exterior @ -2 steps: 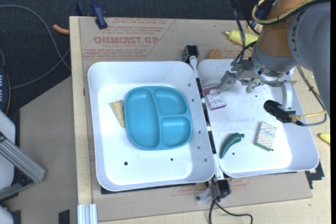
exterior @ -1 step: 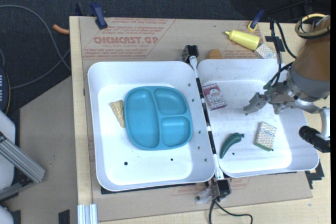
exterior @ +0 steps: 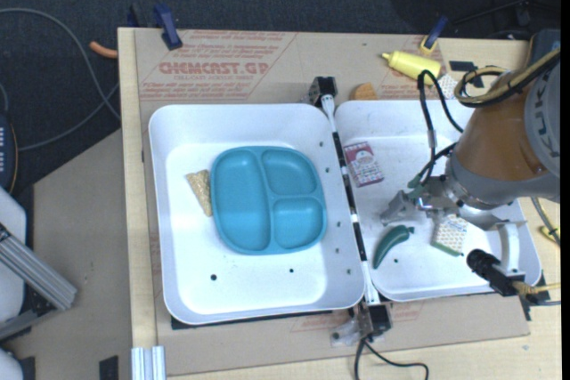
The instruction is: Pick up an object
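Pincer (exterior: pixel 403 207) sits low in the right bin (exterior: pixel 401 280), can't tell its state. Green pepper (exterior: pixel 390 243) just beside it, near the divider edge; small card (exterior: pixel 362 163) further up.

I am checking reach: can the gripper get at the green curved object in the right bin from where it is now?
Probably yes. The gripper hovers just above the green curved object, which lies apart from the small dark red packet, with nothing between.

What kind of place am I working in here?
Likely a robotics lab: a plywood bench bearing two white bins, loose cables across dark carpet, and clamps on the bench edge.
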